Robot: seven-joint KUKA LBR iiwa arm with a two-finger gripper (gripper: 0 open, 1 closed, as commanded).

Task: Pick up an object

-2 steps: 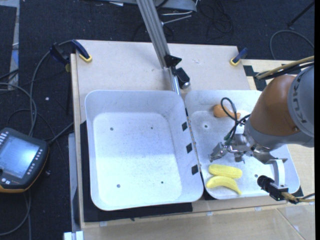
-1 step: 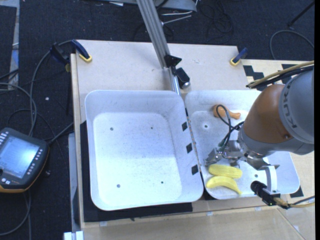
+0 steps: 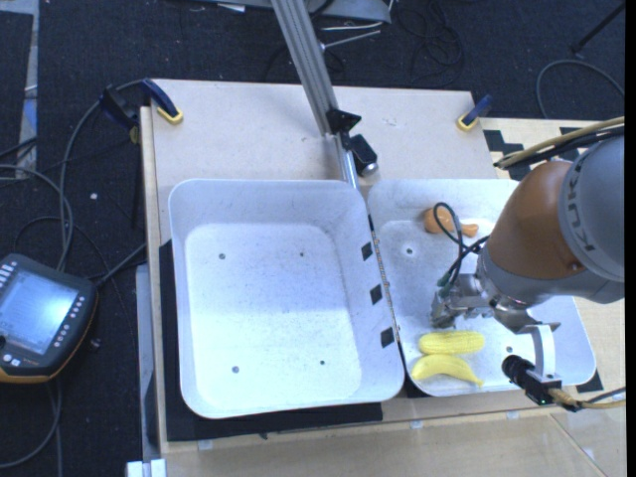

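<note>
Starting at the left, a grey handheld control pendant lies on the dark floor beside the pale wooden counter, and on that counter the left shallow white plastic bin shows only its speckled floor. Its neighbour, the right shallow white plastic bin, carries the pickable things: a knobbly yellow toy corn cob and, touching it on the near side, a smooth yellow toy banana, both by the front-left corner, with a small orange rounded object well apart near the back wall. The pincer of the grey arm with the orange band hangs just behind the corn cob, low over the bin floor; whether it is apart or together I cannot tell, since the wrist and cabling crowd it, and nothing is visibly held. The step in hand looks like lining up on the corn cob. Doing it well likely means centring over the cob's middle, straddling its narrow width rather than its length, and descending straight so the banana is not nudged or pinched along with it.
</note>
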